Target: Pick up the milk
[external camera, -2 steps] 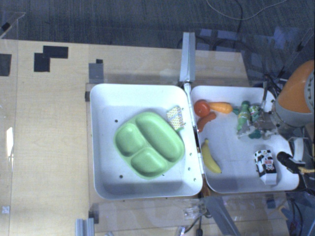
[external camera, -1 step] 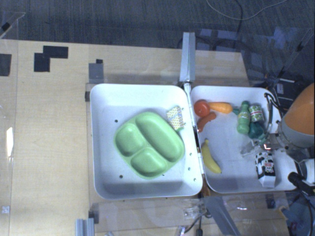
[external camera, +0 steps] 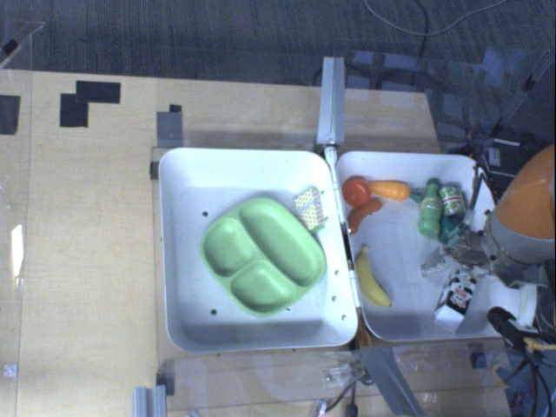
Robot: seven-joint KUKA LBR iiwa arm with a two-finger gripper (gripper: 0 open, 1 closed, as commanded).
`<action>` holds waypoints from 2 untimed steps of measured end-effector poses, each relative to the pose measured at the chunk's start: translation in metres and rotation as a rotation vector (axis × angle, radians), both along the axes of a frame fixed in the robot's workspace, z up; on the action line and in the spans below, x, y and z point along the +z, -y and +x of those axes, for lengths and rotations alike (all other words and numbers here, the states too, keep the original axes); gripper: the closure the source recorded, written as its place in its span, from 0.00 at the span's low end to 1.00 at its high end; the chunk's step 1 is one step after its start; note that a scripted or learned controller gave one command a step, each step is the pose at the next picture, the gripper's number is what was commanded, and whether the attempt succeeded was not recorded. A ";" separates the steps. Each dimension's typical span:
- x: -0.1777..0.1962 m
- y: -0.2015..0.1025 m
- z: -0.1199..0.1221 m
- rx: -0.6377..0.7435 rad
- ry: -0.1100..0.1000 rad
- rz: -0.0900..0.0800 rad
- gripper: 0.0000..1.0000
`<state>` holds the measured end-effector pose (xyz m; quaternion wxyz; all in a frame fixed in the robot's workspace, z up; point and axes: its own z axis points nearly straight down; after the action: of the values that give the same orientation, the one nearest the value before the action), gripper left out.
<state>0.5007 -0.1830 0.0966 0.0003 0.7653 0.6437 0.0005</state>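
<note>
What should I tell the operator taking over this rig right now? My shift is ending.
Gripper: low in the right bin, near its right wall; finger state unclear.
Milk: small carton lying in that bin's near right corner, just below the gripper, not lifted.
Nearby: green bottle, banana. Green plate sits in the left bin.
Done: arm is in the bin.
Left: grasp and lift the milk.

Looks like a robotics lab: pale wooden bench point(external camera: 87, 259) with two white bins point(external camera: 174, 259) bolted between metal brackets point(external camera: 330, 102), loose cable point(external camera: 417, 11) snaking over dark carpet point(external camera: 174, 16) at the far side, black marker patches point(external camera: 87, 101) far left.
</note>
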 end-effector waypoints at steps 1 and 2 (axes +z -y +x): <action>-0.008 0.005 -0.008 0.059 0.014 -0.003 0.00; 0.001 0.005 -0.005 0.063 0.018 -0.003 1.00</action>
<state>0.4960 -0.1880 0.0977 0.0074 0.7447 0.6674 0.0064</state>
